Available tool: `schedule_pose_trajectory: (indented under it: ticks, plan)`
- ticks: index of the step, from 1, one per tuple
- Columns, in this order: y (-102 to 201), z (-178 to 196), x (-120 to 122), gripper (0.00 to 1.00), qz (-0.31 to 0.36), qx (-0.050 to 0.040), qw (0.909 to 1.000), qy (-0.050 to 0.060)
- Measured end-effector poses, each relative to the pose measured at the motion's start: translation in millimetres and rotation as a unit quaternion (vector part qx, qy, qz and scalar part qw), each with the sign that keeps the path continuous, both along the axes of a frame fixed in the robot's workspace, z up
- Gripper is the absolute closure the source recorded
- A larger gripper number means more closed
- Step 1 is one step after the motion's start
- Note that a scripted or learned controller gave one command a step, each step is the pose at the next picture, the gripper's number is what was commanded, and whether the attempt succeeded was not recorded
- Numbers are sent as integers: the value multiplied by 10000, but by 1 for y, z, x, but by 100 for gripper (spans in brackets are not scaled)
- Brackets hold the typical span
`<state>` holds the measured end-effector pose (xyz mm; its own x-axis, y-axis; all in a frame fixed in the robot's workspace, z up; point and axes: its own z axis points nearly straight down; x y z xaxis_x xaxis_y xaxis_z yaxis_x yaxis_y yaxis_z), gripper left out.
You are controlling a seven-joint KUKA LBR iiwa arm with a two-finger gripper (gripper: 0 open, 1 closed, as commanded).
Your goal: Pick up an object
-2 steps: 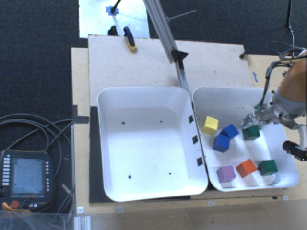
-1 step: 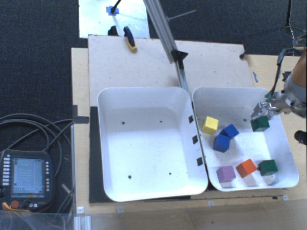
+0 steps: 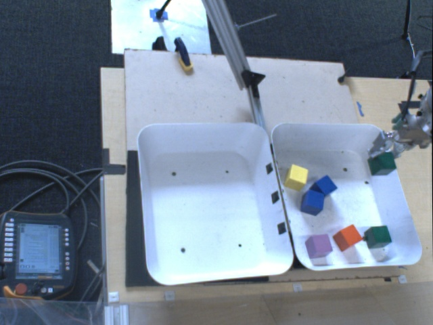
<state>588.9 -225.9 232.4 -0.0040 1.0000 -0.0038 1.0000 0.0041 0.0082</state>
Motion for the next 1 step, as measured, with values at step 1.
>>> schedule_pose_trajectory:
  ticks: [1]
  plan:
    - [0, 65, 4, 100, 9, 0, 10000, -5]
